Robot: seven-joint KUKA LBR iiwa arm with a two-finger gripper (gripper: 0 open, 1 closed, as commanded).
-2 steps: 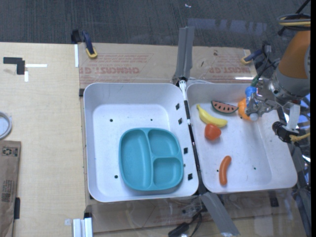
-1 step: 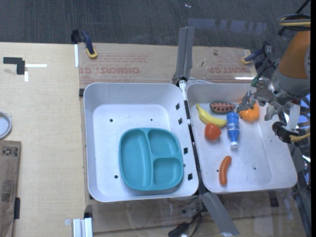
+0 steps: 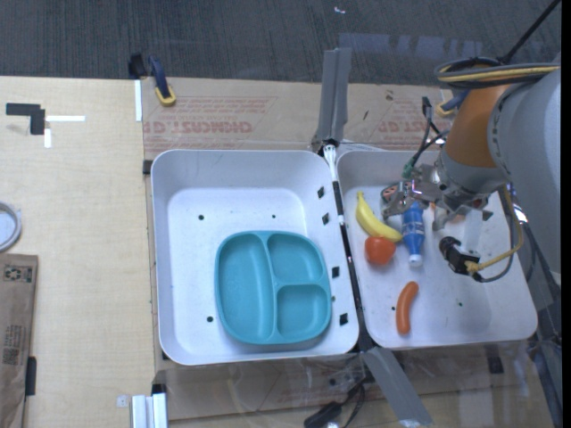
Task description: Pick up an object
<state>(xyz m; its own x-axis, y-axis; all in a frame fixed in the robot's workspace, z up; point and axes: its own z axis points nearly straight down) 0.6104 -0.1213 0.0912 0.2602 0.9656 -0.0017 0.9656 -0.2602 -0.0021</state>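
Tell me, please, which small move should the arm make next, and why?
Probably lower the tool a little onto the blue bottle. It hovers at the bottle's upper end in the right bin, with the banana and tomato close by on its left.

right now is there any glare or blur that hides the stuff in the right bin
In the camera view, light is even and soft; the yellow banana, red tomato, blue bottle and orange sausage read sharply in the right white bin; the hand is cluttered by cables and hard to read.
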